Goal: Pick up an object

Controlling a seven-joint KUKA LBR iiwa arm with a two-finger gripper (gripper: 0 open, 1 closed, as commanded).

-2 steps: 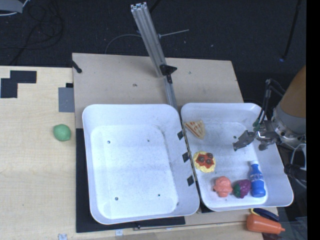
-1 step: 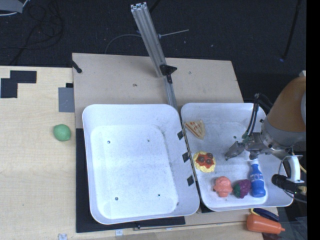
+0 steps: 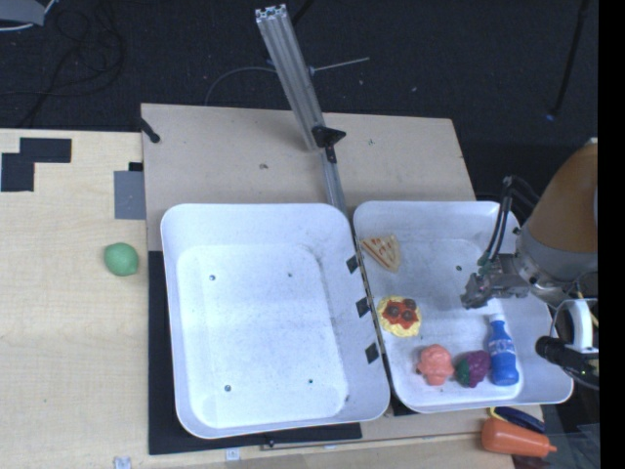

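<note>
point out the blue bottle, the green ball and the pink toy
blue plastic bottle with white cap (image 3: pixel 502 352), camera view, on its blue body
round green ball (image 3: pixel 122 259), camera view, on its centre
pink lumpy toy (image 3: pixel 435 362), camera view, on its middle

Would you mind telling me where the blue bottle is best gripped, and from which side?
Probably across the blue bottle's body, coming straight down from above. It lies flat and long, cap toward the end effector, and the purple toy crowds one side, so close just above that.

Gripper (image 3: pixel 479 293) low in right bin (image 3: pixel 430 223) (above blue bottle (image 3: pixel 502 352)), left bin (image 3: pixel 254 225) beside it
</note>
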